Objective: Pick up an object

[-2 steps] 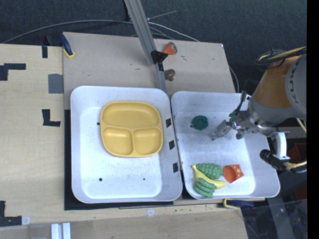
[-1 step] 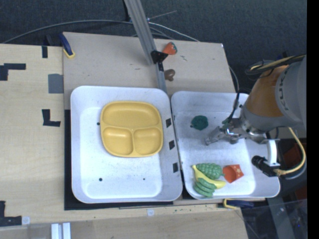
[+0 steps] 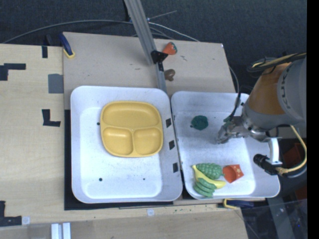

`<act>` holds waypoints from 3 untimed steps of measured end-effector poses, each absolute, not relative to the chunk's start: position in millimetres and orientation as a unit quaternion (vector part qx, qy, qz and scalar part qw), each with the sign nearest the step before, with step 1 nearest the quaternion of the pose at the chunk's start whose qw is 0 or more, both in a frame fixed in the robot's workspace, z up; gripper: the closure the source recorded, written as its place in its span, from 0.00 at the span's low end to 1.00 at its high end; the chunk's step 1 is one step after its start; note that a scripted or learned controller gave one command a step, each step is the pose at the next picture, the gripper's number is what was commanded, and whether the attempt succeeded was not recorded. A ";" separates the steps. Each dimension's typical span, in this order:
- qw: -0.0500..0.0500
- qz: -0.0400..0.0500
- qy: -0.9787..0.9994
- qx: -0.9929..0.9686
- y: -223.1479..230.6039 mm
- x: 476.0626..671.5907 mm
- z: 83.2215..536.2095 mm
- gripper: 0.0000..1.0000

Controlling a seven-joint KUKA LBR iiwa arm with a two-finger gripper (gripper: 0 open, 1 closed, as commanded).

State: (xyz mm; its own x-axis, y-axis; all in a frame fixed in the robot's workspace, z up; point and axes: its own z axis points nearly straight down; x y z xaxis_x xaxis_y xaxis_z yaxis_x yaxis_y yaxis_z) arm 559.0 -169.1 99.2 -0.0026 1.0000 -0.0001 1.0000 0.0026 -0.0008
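While the worktop (image 3: 30,133) carries two white bins side by side, the left bin (image 3: 84,178) holds a yellow divided tray (image 3: 132,128) in its upper half. Over the right bin (image 3: 259,188) reaches the grey arm (image 3: 279,101) with its orange band. Its hand (image 3: 224,136) hangs low over the bin's middle, nothing between its tips; how far they stand apart cannot be told. Near the front rim lies a green and yellow toy cluster (image 3: 207,178), a red piece (image 3: 233,173) just beside it. A dark green object (image 3: 200,123) sits apart, left of the hand.
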 end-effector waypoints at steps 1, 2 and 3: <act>-0.002 -0.001 -0.708 -0.706 -168.6 566.5 160.6 1.00; -0.002 -0.001 -0.708 -0.706 -163.1 570.3 222.5 1.00; 0.000 0.000 -0.708 -0.707 -162.5 570.6 227.6 1.00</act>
State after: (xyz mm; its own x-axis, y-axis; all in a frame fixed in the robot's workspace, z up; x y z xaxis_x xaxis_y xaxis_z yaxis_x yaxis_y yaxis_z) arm 570.6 -162.5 227.6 -0.0015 1.0000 0.0003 1.0000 0.0015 -0.0002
